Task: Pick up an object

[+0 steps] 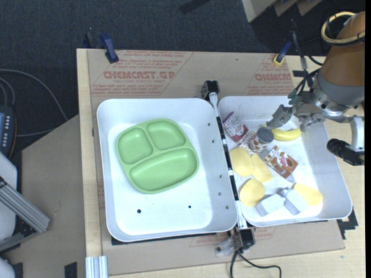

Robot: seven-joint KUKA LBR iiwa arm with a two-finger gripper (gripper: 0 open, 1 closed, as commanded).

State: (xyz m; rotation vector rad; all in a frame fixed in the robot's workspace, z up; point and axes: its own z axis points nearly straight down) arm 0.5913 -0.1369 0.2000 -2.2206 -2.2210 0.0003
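**Reaching into the right bin, nothing lifted yet**

Hovering low over the far side of the right bin (pixel 339 172), the gripper (pixel 285 118) sits at the end of the grey arm (pixel 342 68) with its orange band, which comes in from the right. Whether it is released or clenched cannot be told from this angle; the tip is a small grey blur, and no object can be seen caught in it.

No single target is named, so any of the clutter in that bin would serve. Just beside the tip lies a yellow banana-shaped toy (pixel 287 134), and touching or nearly touching that is a small grey round piece (pixel 265 135). Further toward the divider sit a red-and-white packet (pixel 233 125) and a second printed packet (pixel 281 162). Several yellow lumps (pixel 248 164) lie along the bin's left wall, with grey blocks (pixel 279 202) near the front edge. The left bin (pixel 110 155) holds a green divided plate (pixel 157 154), well apart from the arm.

My reading is that the approach step is in hand: the tool is positioned near the banana toy but nothing is raised. The next move calls for settling squarely over one item, likely the banana toy, closing on it cleanly without snagging its grey neighbour, then lifting straight up.
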